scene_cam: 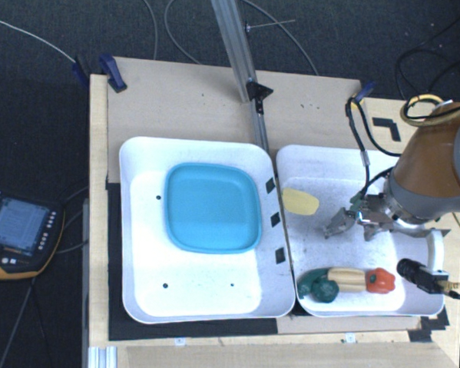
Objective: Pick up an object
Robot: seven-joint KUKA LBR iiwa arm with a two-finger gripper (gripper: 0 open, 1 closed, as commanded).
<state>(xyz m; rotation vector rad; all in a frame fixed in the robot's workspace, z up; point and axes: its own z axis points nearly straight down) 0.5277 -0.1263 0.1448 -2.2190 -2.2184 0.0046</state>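
In the right bin [323, 165], a pale yellow flat piece [300, 201] lies near the left wall. Along the front wall sit a green lump [318, 287], a tan cylinder [347, 279] and a red piece [379, 281], touching in a row. My gripper [352, 227] hovers over the bin's middle, to the right of the yellow piece and above the row. Its fingers [335, 225] are spread open with nothing between them.
The left bin [135, 236] holds a light blue square plate [213, 208]. A metal pole [236, 41] slants down from the top to the divide between the bins. A handheld pendant [16, 230] lies off the bench at left. Cables trail near the arm.
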